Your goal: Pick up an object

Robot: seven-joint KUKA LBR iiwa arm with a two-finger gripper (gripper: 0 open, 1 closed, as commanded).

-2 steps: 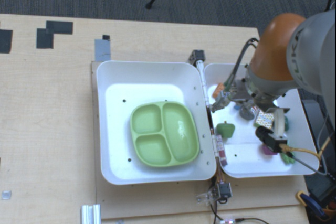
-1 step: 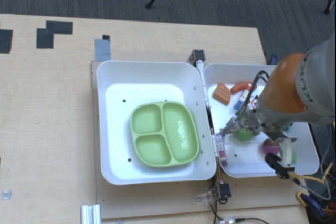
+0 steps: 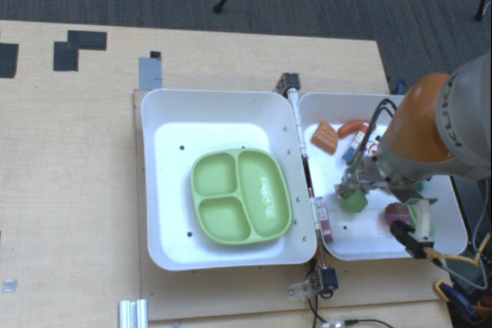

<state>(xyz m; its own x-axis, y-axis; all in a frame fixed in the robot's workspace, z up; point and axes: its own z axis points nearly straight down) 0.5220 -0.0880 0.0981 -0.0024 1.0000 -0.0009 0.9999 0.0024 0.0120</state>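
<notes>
Reaching down into the right bin [image 3: 330, 238], the gripper [image 3: 352, 187] sits right over a green object [image 3: 354, 201], so this looks like the grasping step; next it needs a firm close and a straight lift. Whether it has clenched, I cannot tell — the wrist hides that.

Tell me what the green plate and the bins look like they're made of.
Green plate: probably moulded plastic, semi-gloss; one uniform pale green, rounded dividers, soft highlights. Left bin and right bin: likely glossy white plastic with smooth rounded corners and bright reflections, though coated metal cannot be ruled out.
</notes>
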